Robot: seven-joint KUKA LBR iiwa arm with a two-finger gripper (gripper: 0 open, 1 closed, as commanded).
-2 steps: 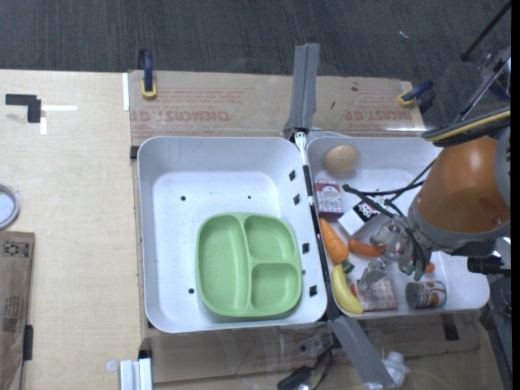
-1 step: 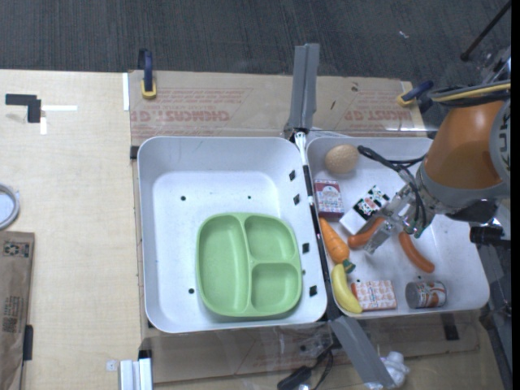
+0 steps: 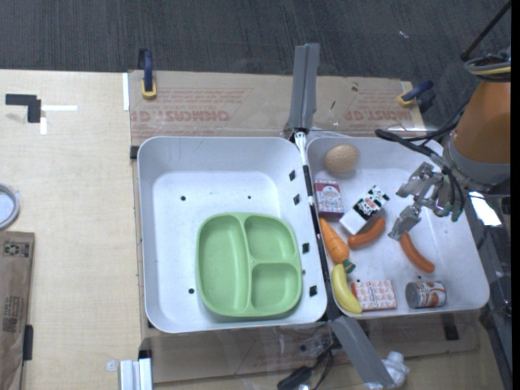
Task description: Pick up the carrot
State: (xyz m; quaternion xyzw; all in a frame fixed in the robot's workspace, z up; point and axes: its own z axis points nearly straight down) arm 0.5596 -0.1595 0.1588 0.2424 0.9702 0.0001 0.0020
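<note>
Hand (image 3: pixel 416 204) open, holding nothing, over right bin (image 3: pixel 475 287) just far of a sausage (image 3: pixel 418 253); carrot (image 3: pixel 333 240) lies by that bin's left wall, well apart.

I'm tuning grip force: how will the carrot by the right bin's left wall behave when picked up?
The carrot looks like rigid toy plastic, so probably stiff and light. Its smooth taper may slip between the fingers, and being round it could roll if nudged. The claw hovers apart from it.
</note>
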